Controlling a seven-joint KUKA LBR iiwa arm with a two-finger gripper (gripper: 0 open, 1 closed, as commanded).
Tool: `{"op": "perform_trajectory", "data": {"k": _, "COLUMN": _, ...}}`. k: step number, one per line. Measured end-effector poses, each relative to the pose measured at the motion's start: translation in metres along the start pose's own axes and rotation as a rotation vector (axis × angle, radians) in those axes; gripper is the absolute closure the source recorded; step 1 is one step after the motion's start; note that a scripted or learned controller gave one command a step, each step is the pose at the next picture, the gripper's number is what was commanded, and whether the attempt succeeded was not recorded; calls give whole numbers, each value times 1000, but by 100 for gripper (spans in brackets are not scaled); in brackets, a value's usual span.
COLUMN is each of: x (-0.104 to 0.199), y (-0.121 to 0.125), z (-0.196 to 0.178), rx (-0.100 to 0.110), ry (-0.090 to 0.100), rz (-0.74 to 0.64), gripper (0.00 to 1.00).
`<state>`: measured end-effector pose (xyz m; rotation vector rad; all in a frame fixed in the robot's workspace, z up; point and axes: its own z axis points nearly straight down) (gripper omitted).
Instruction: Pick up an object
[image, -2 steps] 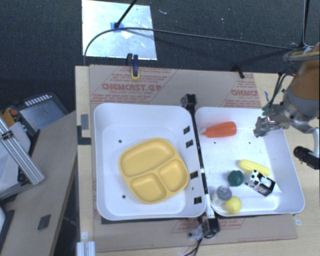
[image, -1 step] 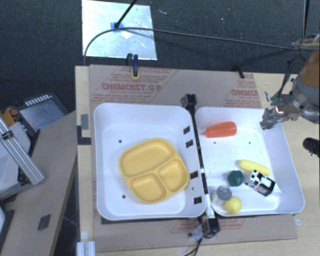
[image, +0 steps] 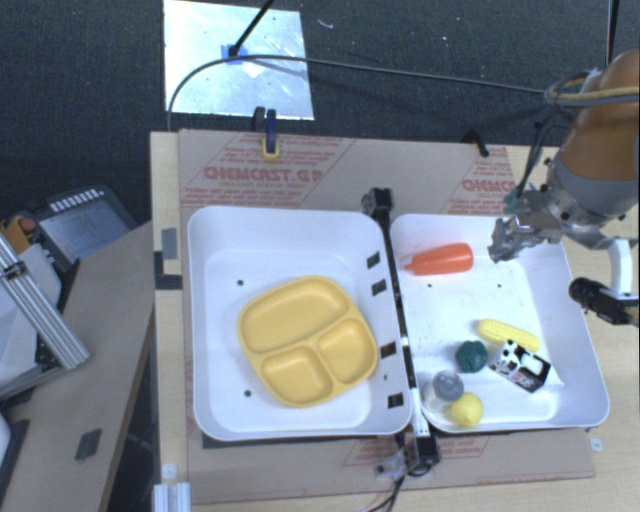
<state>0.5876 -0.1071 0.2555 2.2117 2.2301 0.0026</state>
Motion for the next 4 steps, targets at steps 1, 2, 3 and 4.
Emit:
{"op": "perform_trajectory", "data": {"k": 1, "x": 49, "y": -13, "z": 15, "rx": 2, "ry": 1, "rz": 0, "gripper": 100}}
{"op": "perform_trajectory", "data": {"k": 2, "x": 94, "y": -19, "z": 24, "rx": 1, "ry": 1, "rz": 0, "gripper": 100}}
{"op": "perform_trajectory", "data": {"k": 3, "x": 147, "y": -27, "z": 35, "rx": 1, "ry": 1, "rz": 0, "gripper": 100}}
{"op": "perform_trajectory", "data": {"k": 4, "x": 199, "y": -47, "z": 42, "rx": 3, "ry": 1, "rz": -1, "gripper": 100}}
